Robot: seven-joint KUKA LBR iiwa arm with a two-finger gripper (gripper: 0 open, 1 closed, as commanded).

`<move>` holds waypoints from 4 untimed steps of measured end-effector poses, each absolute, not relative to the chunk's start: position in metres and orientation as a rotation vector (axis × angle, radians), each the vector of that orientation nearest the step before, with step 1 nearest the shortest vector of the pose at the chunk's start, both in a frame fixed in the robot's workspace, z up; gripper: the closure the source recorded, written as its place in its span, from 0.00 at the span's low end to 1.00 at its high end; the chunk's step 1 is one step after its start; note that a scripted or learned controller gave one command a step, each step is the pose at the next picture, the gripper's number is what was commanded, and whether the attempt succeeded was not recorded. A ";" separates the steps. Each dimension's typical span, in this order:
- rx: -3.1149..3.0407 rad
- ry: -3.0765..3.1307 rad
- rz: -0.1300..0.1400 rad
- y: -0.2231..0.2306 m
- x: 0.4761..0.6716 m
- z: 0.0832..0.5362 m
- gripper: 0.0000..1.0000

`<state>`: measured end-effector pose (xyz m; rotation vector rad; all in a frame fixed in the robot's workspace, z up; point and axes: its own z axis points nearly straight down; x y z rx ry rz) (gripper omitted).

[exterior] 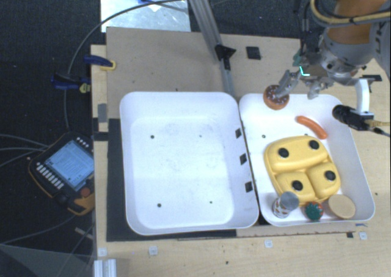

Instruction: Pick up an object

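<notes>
Gripper (297, 88) over far edge of right bin (365, 175), fingers spread, nothing between them. Doughnut (275, 97) touching left fingertip, off-centre. Shift left, centre over doughnut, then descend and close.

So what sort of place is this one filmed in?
Most likely a robotics lab workcell, not a home or shop. An industrial arm reaches over a bench with two white bins, a teach pendant lies on the dark floor, and cables and clamps edge the board.
</notes>
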<state>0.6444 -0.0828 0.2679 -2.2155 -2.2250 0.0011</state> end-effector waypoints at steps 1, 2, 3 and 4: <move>-2.217 -2.227 -0.002 -0.083 0.645 0.269 0.00; -2.218 -2.226 0.001 -0.084 0.654 0.224 0.00; -2.220 -2.223 0.002 -0.093 0.655 0.176 0.00; -2.222 -2.223 0.000 -0.099 0.655 0.134 0.00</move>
